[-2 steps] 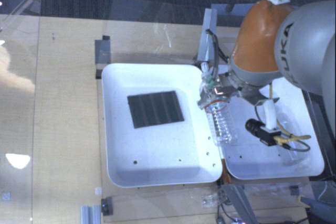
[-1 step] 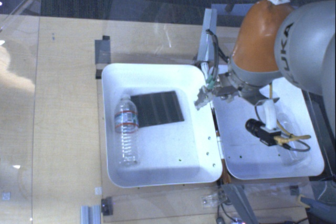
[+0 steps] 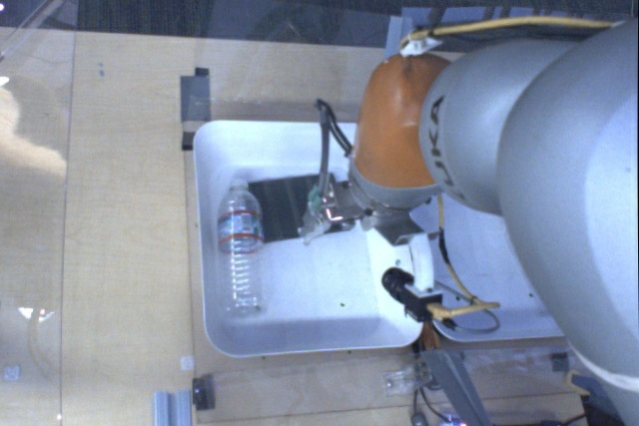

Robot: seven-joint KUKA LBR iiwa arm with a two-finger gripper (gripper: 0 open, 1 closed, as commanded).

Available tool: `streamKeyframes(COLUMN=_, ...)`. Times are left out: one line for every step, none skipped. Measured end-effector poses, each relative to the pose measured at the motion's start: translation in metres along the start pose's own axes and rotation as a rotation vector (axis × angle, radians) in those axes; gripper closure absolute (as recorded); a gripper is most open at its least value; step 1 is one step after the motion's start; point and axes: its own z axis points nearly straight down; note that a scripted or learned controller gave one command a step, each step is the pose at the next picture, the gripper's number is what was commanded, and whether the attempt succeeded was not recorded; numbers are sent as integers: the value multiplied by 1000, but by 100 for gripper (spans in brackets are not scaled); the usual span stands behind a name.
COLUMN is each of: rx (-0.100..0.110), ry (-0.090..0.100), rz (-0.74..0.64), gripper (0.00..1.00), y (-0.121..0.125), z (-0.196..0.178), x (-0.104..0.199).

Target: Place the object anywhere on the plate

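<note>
A clear plastic water bottle [image 3: 240,246] with a blue-and-red label lies on its side along the left wall of the left bin [image 3: 300,326], cap toward the back. A dark flat plate [image 3: 277,205] rests on the bin floor just right of the bottle; the wrist hides its right part. My gripper [image 3: 318,214] hangs over the plate's right edge, a short way right of the bottle and apart from it. Nothing is visibly held in it.
The grey arm with its orange band [image 3: 394,130] covers the upper right of the view and most of the right bin [image 3: 491,236]. Cables loop near the wrist [image 3: 439,299]. The bare wooden bench [image 3: 100,214] stretches to the left.
</note>
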Motion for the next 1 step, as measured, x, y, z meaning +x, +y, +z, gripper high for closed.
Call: streamKeyframes(rx=-11, ry=3, rz=29, gripper=0, y=91, z=73, x=10)
